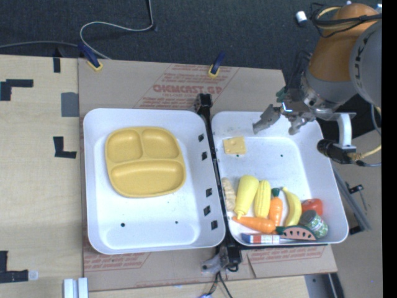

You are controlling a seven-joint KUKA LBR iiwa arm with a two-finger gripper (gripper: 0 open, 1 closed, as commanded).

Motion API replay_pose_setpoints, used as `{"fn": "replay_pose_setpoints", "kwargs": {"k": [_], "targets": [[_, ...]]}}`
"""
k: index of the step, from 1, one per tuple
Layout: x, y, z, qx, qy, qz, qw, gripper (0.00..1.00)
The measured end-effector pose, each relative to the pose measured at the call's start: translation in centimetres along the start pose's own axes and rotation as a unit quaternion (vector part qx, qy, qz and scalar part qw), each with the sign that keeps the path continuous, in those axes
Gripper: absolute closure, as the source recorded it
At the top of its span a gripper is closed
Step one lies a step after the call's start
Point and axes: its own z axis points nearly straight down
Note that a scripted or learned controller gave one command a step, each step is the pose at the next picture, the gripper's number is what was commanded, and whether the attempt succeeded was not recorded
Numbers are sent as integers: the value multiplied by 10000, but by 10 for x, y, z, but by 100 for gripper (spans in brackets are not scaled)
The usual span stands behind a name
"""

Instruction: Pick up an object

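My gripper [279, 123] hangs over the far edge of the right bin [310, 160], its two grey fingers spread apart with nothing between them. Just below and left of it a tan cracker-like square [234, 145] lies on the bin floor. Toy food is heaped in the bin's near end: a yellow corn cob [246, 194], a banana [291, 206], an orange carrot [254, 223], a red piece [313, 205], a green piece [318, 226] and a watermelon slice [298, 233].
The left bin [149, 228] holds a yellow divided plate [146, 161]. A black clamp strip [211, 160] runs between the bins. Cardboard lies under both bins, with blue-yellow clips [216, 67] and a cable [118, 27] at the far side.
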Motion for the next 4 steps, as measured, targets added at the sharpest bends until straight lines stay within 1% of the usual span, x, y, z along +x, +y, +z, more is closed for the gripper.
{"fn": "replay_pose_setpoints", "kwargs": {"k": [1, 2, 3, 4], "targets": [[-36, -39, 140, -1, -2, 9, 10000, 0], [11, 0, 142, -15, 0, -5, 10000, 0], [23, -57, 142, -1, -2, 9, 10000, 0], [24, -56, 132, -13, -4, 5, 10000, 100]]}}
